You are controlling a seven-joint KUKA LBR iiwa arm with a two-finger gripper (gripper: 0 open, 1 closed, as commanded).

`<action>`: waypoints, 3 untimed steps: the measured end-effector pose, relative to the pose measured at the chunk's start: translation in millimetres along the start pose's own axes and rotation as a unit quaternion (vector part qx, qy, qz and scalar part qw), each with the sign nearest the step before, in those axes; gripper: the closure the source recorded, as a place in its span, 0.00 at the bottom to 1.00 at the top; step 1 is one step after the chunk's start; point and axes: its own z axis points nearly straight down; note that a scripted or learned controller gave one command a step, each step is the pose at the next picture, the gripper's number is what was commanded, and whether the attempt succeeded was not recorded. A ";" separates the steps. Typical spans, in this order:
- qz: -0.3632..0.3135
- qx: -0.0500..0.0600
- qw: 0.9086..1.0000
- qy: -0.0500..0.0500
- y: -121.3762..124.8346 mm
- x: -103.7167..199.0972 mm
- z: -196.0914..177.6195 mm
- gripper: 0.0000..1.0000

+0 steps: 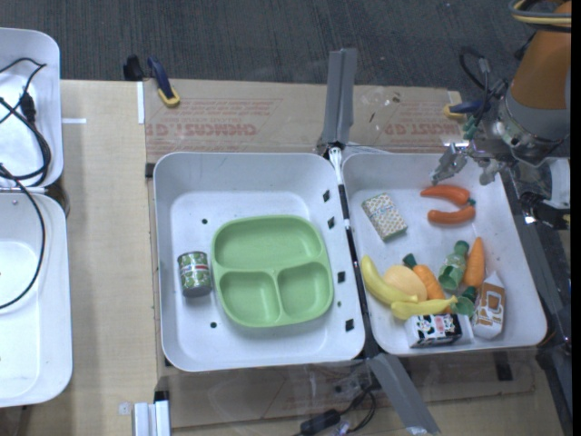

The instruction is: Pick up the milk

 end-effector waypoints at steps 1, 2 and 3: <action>-0.102 0.000 0.995 0.000 -46.6 -37.5 87.2 0.00; -0.100 0.000 0.995 0.002 -146.0 -51.5 73.0 0.00; -0.213 -0.001 0.977 0.000 -162.2 -53.0 60.3 0.00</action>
